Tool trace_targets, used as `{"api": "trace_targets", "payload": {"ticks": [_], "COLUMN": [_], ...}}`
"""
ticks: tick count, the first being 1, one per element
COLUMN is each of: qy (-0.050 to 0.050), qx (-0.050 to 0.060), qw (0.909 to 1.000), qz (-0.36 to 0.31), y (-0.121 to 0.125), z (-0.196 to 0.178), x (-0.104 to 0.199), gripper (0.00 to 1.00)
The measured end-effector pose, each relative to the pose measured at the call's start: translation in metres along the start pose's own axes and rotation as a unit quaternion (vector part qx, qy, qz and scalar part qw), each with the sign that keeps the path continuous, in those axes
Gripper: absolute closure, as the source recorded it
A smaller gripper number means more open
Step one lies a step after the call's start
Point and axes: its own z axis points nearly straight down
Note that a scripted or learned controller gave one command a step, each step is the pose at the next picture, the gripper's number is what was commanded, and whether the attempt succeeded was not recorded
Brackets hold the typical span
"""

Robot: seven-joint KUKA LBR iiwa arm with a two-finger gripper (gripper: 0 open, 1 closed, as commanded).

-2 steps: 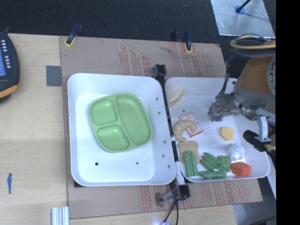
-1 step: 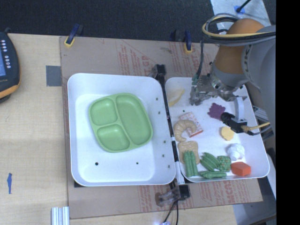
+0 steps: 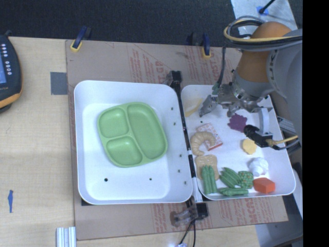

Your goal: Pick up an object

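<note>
Several toy foods lie just below your gripper (image 3: 222,103) in the right bin (image 3: 288,189): purple piece (image 3: 237,122) nearest, croissant (image 3: 201,139) lower left, carrot (image 3: 264,185) farthest. Fingers look slightly spread, probably holding nothing. Green tray (image 3: 132,134) sits far left.

two white bins (image 3: 87,138), one green tray (image 3: 132,134) (three compartments), several toy foods (image 3: 226,181).

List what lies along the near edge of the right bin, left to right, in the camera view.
Green beans → pea pods → broccoli → orange block.
</note>
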Motion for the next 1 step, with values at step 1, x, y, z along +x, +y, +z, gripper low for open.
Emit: {"api": "trace_targets", "payload": {"ticks": [1], "qy": [-0.001], "qx": [-0.002], "qw": [1.0], "qz": [0.002], "y": [0.0283], "z": [0.0063], "x": [-0.0382], "gripper": [0.0]}}
